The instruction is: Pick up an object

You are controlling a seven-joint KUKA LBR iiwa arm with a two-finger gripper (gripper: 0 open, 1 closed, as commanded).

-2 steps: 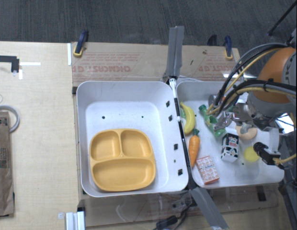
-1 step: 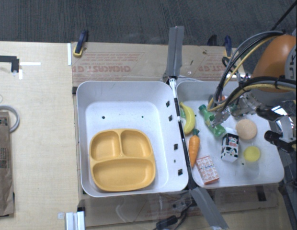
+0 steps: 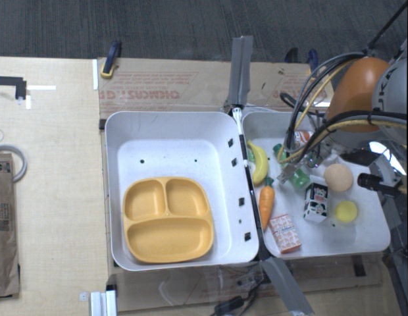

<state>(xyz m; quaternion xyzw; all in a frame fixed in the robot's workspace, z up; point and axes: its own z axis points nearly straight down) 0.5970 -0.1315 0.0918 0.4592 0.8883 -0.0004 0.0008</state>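
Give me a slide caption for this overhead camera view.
KUKA arm reaching over right bin of toy food; yellow divided plate in left bin.

This is a robotics lab set up as a test cell, not a home or shop. A pale wooden bench (image 3: 46, 176) carries two shallow white bins (image 3: 171, 137) fixed side by side with metal brackets, backed by a cardboard sheet (image 3: 171, 84) held with a clamp (image 3: 110, 59) at its far left corner. Bundled cables (image 3: 309, 104) trail from a grey and orange industrial arm (image 3: 358, 91) at the bench's right edge, over dark carpet (image 3: 191, 12).
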